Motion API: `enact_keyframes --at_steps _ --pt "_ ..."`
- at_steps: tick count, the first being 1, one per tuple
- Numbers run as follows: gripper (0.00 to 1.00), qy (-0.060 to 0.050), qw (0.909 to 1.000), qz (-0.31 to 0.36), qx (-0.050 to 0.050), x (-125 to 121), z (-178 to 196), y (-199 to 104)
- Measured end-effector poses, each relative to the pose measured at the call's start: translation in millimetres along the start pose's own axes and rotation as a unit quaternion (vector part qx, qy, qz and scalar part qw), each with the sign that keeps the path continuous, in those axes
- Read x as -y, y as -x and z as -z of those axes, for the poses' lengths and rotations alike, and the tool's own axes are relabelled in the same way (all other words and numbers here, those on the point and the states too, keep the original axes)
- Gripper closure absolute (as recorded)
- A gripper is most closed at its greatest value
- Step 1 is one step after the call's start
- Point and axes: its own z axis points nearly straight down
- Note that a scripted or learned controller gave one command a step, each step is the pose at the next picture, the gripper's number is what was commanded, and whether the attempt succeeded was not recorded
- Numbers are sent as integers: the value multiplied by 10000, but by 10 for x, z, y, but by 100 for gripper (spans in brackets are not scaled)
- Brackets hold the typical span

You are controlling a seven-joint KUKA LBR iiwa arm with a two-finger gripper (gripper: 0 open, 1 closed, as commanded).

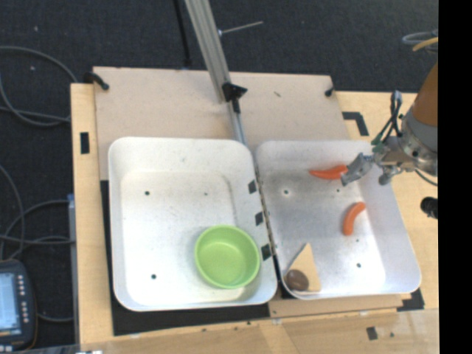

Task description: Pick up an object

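**Two bins with the gripper over the right bin's far right part**

Nearest the viewer, a green bowl [227, 255] sits upright in the near right corner of the left bin [147, 190]. Just across the divide, in the near left corner of the right bin [383, 264], a tan wedge-shaped piece [307, 265] lies flat, with a small brown rounded object [297, 279] touching its near edge.

Farther back, a short orange curved object [353, 217] lies on the floor of the right bin, toward its right side, well apart from the wedge. Beyond it, a second orange object [328, 172], longer and tapered, lies near the bin's far edge.

The gripper [366, 168] reaches in from the right at the same depth; one grey finger [355, 170] ends just beside the right tip of the tapered orange object. Whether the fingers are spread or closed cannot be told, and no object is seen between them.

Behind the bins, a slanted metal post [210, 39] rises from the bench [184, 102].
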Motion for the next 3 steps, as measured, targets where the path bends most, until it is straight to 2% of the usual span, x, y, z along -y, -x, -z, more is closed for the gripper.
enact_keyframes --at_steps 1,2,3 --pt "0 -2 10000 3 3 1 0 1" --pt "0 -23 10000 -16 10 -76 -520 74" --pt "0 -21 10000 1 7 -113 -978 19"
